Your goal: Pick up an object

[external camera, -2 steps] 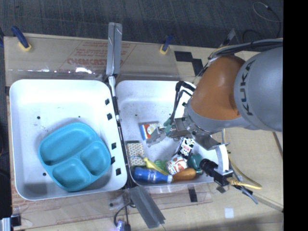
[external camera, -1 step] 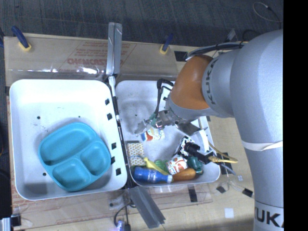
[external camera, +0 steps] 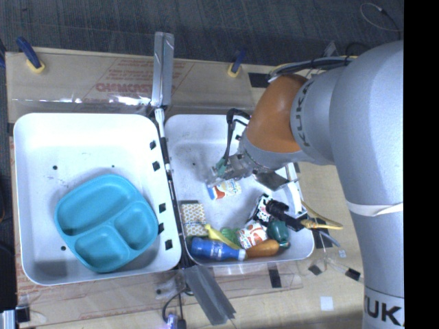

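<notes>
**Arm over the right bin, gripper at a small white packet**

Two shallow white bins side by side on a bench, seen from above at a slant. Left bin point(external camera: 27, 184): a blue three-compartment tray point(external camera: 105, 223) lying toward 6 o'clock of the bin floor. Right bin point(external camera: 188, 139): a heap of small objects crowded along the 6 o'clock wall. In the heap: a blue bottle point(external camera: 216, 250) lying on its side, a yellow banana-shaped piece point(external camera: 218, 235) just above it, a chequered packet point(external camera: 193, 218) at 9 o'clock of the heap, an orange carrot-like piece point(external camera: 264, 249) at 3 o'clock of the bottle, a red-and-white round item point(external camera: 254, 234) touching the carrot-like piece.

Grey arm with orange band point(external camera: 278, 115) reaching in from 3 o'clock. Gripper point(external camera: 226, 172) low over the middle of the right bin, fingers pointing toward 7 o'clock. Small white packet with red and blue print point(external camera: 225, 189) directly at the fingertips, apart from the heap and at 12 o'clock of it. Finger state and contact with the packet: cannot tell, tips too small and blurred.
</notes>
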You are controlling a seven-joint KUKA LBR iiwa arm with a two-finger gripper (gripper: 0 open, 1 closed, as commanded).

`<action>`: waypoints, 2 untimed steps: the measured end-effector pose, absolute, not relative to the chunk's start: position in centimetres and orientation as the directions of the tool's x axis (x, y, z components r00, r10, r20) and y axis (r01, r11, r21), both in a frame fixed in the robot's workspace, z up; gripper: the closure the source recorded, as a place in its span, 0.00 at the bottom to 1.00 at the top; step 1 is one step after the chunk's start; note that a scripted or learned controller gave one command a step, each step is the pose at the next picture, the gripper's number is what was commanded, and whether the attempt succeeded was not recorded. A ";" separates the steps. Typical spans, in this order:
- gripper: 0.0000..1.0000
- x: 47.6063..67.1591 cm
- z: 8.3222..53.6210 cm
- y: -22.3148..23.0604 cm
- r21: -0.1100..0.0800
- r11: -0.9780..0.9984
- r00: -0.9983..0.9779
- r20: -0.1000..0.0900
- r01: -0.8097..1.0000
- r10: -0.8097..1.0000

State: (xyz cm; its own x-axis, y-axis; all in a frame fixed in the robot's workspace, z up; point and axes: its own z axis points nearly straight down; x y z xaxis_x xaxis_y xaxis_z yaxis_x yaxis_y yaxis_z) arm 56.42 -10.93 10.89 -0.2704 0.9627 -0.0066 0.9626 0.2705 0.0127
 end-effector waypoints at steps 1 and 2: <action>0.00 56.4 10.9 -10.9 0.013 0.271 -0.271 -0.007 0.963 0.963; 0.00 53.6 9.9 -16.3 0.014 0.282 -0.282 -0.007 0.959 0.959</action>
